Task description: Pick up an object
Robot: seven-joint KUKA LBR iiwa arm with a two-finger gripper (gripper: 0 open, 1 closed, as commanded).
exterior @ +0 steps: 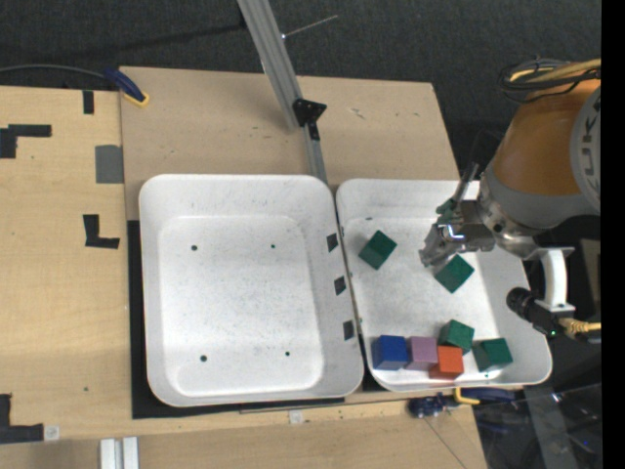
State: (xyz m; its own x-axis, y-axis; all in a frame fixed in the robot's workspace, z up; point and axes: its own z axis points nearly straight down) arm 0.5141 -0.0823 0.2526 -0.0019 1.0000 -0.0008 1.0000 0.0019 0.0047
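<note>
The jaws (pixel 441 245) hang over the right bin (pixel 410 198), near its middle; whether they stand wide or narrow I cannot tell, as the metal parts blur together from above. Just below and to the right of them lies a green block (pixel 454 275), tilted on the bin floor, at or under the tip; whether they touch is unclear. To the left, apart from the jaws, a second green block (pixel 377 249) sits alone, turned at an angle.

Along the bin's near edge a cluster lies close together: a blue cube (pixel 391 351), a pale purple cube (pixel 424 350) touching it, an orange cube (pixel 449 362) beside that, a dark green block (pixel 456 335) just behind the orange one, and another green block (pixel 493 353) at the right end.

Behind the jaws the arm (pixel 547 154), with its orange band, reaches in from the right. The left bin (pixel 156 203) lies beside the right one, both on the wooden desk (pixel 195 115). A slanted metal bar (pixel 269 37) crosses the desk toward the gap between the bins.
</note>
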